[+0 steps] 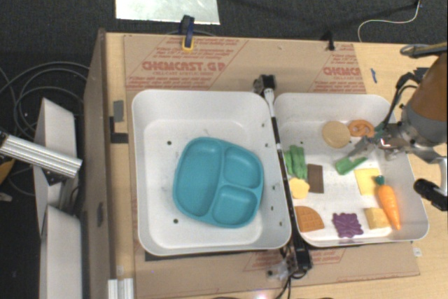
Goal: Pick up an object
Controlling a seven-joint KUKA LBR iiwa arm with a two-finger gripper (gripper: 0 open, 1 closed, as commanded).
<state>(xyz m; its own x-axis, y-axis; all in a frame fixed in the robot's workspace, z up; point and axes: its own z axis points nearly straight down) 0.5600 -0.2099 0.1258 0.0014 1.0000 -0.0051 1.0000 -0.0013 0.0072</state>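
Observation:
The right bin (402,231) holds several toy foods: a tan round biscuit (336,134), an orange pretzel (361,127), a green pickle (345,165), a yellow cheese block (366,181) and a carrot (387,203). It also has purple grapes (347,223), a brown bread slice (309,218), a dark chocolate bar (316,178) and green beans (296,161). My gripper (372,144) reaches in from the right, low over the bin, just above and right of the green pickle and below the pretzel. Nothing is visibly held in it.
The left bin (150,115) contains a blue divided plate (218,181). A black divider (276,143) runs between the bins. A yellow piece (299,188) and a tan block (376,218) also lie in the right bin. Cables hang at the right edge (399,91).

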